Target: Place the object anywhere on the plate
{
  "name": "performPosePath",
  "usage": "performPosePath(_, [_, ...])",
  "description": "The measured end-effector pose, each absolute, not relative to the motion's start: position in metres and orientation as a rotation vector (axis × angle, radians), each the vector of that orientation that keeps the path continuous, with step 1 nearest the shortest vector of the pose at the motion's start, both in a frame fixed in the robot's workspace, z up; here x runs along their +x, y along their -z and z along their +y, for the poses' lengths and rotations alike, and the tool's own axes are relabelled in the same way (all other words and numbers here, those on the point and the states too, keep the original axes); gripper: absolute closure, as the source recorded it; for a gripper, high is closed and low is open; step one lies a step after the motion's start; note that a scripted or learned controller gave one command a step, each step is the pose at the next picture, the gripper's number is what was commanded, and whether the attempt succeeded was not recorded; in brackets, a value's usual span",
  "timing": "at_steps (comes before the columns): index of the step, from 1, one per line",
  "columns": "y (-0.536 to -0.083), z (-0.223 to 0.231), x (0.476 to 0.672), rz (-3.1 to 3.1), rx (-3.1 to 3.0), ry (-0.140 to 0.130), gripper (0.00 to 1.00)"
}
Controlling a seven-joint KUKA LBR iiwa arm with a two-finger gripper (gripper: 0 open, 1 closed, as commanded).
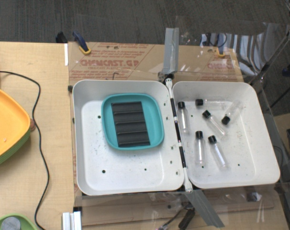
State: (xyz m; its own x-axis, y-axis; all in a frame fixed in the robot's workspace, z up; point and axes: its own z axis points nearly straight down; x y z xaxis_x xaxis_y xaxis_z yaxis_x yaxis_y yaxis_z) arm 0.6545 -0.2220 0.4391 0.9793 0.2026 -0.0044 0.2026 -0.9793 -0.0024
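The task stands at its first step, by my reading: nothing is lifted yet, and no tube lies on the plate (108,124); whether the gripper's fingers are open or closed I cannot tell.

The things to move are small clear tubes with black caps, all in the right bin (252,164), which lies at 3 o'clock from the left bin (93,153); the plate sits in the left bin, slightly toward 12 o'clock of its middle.

The next move calls for picking one tube; the one at 6 o'clock in the cluster (217,151) lies a little apart from its neighbour and looks the easier catch; the tubes are round and smooth, so they may roll or slip; then a carry toward 9 o'clock, over the wall between the bins.

Counted: six tubes; one teal plate, bearing one dark ribbed insert (130,124); two white bins.
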Motion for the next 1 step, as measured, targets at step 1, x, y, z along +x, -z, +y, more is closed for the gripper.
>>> performPosePath(1, [-0.4387, -0.2225, 0.6534, -0.316, -3.123, -0.009, 0.00])
